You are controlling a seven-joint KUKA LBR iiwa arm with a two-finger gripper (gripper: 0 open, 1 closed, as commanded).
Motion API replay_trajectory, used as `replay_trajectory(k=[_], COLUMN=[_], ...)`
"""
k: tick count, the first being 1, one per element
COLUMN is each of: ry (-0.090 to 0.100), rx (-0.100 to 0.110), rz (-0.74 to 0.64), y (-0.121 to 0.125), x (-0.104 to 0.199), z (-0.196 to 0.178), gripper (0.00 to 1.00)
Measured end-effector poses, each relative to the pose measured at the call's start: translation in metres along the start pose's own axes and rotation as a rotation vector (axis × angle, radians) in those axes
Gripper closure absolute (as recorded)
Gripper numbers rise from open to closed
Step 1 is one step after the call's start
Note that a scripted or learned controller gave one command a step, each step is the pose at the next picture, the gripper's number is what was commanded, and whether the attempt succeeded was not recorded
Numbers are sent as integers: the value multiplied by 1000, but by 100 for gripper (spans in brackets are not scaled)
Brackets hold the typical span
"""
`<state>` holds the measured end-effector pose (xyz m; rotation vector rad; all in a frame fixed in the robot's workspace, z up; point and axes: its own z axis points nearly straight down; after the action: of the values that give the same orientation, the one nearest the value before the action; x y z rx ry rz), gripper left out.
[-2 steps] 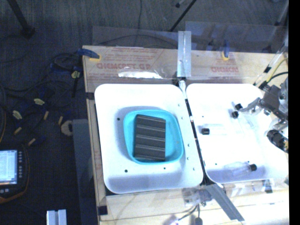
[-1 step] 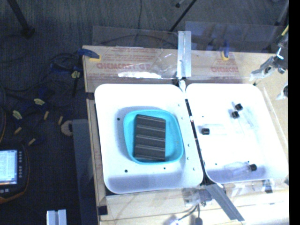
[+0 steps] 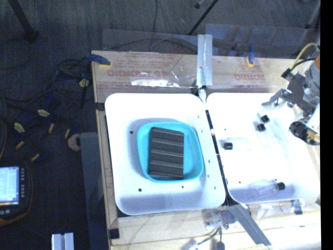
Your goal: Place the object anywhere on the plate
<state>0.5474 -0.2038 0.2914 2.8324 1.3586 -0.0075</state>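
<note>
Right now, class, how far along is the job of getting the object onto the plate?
Done, it seems: the dark ribbed block lies flat on the blue plate in the left bin. In hand: nothing visible; the arm sits at the right bin's far edge. Left: apparently nothing but withdrawing.

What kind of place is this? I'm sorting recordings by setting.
Probably a robotics lab or test cell. Two white bins sit on a wooden bench, cables and clamps lie on the carpeted floor, and a handheld controller screen rests at left.
</note>
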Motion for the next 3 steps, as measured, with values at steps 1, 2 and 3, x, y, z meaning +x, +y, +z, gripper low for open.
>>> replay_trajectory(k=[1,2,3], ry=[1,2,0], rx=[1,-1,0], rz=[87,61,154], y=[-33,13,-11], x=[-45,-5,-13], z=[54,7,53], gripper=[0,0,0])
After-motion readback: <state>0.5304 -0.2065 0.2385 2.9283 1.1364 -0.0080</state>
